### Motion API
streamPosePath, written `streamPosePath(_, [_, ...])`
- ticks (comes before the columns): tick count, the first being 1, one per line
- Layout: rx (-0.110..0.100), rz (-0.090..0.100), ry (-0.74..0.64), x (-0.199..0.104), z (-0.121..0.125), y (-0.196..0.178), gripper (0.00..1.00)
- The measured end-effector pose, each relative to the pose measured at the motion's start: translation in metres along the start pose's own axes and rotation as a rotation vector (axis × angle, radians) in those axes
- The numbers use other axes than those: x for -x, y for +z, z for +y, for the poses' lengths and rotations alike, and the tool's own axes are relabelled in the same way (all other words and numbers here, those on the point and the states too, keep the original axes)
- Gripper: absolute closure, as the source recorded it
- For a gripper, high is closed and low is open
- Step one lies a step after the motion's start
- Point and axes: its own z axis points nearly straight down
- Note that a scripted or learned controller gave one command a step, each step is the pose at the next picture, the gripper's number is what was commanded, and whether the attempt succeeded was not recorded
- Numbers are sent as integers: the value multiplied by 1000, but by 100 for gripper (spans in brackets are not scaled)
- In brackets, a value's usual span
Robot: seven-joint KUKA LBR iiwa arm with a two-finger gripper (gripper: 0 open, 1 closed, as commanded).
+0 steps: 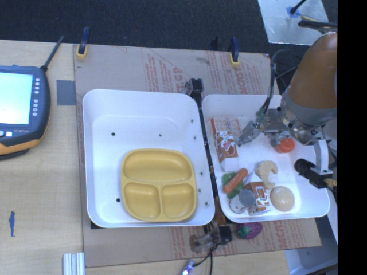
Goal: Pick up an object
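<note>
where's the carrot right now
The carrot lies in the right bin, toward its left wall in the lower half, just below the red-and-white packet and left of the pale croissant-like piece.

Two shallow white plastic bins sit side by side on brown cardboard printed with faded red lettering (172, 67). The left bin (97, 153) carries a mustard-yellow three-compartment tray (159, 185). Along the right bin's (309, 211) left edge lies a red-and-white printed packet (225, 145). Nearer its front edge are an orange carrot-shaped toy with a green end (235, 181), a cream-coloured round lump (282, 198) and a pale beige irregular piece (266, 169). A small orange-red round object (284, 145) lies toward the right edge. The arm is grey with an orange band (318, 73). The bench is light wood (34, 211); blue clamps (234, 46) pin the cardboard's far edge.
</note>
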Motion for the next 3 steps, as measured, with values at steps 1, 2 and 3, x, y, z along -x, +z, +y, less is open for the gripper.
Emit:
streamPosePath(1, [2, 0, -1, -1, -72, 114, 0])
streamPosePath(2, [8, -2, -5, 0, -69, 102, 100])
streamPosePath(3, [2, 0, -1, -69, -44, 14, 100])
